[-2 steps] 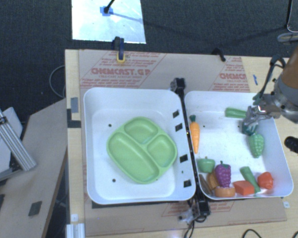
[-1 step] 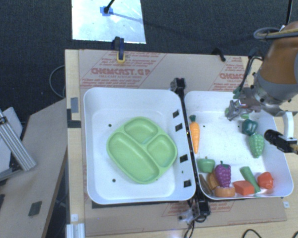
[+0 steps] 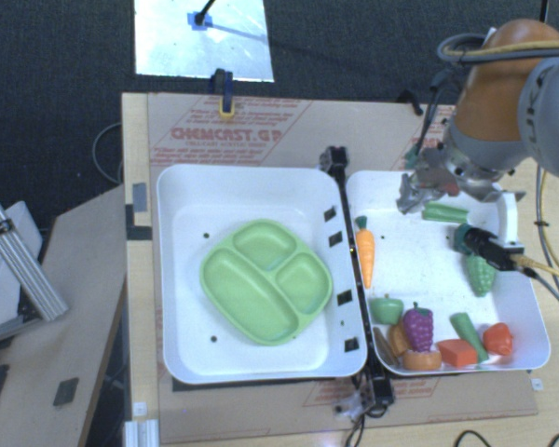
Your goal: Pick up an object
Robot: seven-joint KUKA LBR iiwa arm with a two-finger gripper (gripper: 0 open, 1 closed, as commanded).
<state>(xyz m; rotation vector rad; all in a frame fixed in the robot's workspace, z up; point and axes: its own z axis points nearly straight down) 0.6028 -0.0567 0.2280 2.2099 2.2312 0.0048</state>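
Camera view looks down on my jaws [image 3: 412, 198] poised over the far left part of the right bin [image 3: 522, 291], but I cannot tell how they stand or whether they grip anything. Just beside them lies a green cylinder-shaped vegetable [image 3: 444, 214]. An orange carrot [image 3: 364, 254] rests along the bin's left wall, and purple grapes [image 3: 417, 326], a green pepper [image 3: 387, 308] and a red tomato [image 3: 498, 338] crowd the near edge. In the left bin [image 3: 182, 250] sits a green divided plate [image 3: 265, 280].
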